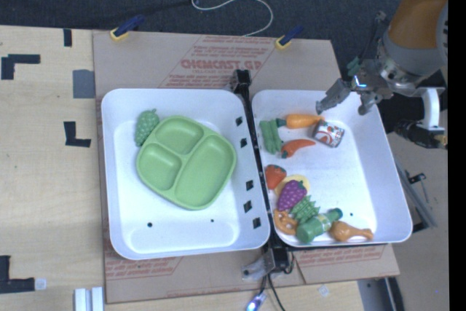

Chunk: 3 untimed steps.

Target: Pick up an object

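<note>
**benchwatcher:** So which toy should it go for? The right bin (386, 156) is packed along its left wall: green beans (270, 135), purple grapes (290, 194), a whole pile at the near corner.

**gripnerd:** I'd take the small can (328, 133). It lies on its side just below the claw (347, 100), with bare white floor on its right, so there's room for a finger on each side. Come straight down, straddle the can across its narrow width, and stay clear of the orange carrot (302, 120) touching its upper left.

**benchwatcher:** And the claw right now?

**gripnerd:** Spread wide, both fingers splayed, nothing between them. It looks like it's hanging above the bin's far edge, not touching anything, though height is hard to judge from this slant.
</note>
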Motion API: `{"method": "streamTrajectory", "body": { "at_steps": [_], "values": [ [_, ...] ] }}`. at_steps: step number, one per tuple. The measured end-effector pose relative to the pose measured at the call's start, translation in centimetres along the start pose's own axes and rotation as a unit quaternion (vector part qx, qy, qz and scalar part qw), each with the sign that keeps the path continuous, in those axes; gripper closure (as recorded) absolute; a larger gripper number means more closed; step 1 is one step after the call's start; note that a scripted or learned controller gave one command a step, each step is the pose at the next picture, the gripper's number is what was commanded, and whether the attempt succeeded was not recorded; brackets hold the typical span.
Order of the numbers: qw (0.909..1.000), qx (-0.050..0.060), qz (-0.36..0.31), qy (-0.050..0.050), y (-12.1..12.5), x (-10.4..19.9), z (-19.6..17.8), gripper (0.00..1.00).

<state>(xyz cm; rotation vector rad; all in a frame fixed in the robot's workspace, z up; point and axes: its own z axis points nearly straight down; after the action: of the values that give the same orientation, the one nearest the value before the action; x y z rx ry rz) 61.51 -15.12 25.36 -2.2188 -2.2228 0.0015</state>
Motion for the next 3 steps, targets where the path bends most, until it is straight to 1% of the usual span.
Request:
{"method": "streamTrajectory", "body": {
  "at_steps": [1, 2, 3],
  "values": [
    [1.0, -0.007, -0.002, 0.0, -4.3, 4.8, -11.9, 0.0],
    [0.9999, -0.01, 0.001, -0.002, -9.1, 3.3, -29.2, 0.0],
    [1.0, -0.001, 0.0, -0.001, -8.9, 3.5, -29.2, 1.0]
  ]
}}
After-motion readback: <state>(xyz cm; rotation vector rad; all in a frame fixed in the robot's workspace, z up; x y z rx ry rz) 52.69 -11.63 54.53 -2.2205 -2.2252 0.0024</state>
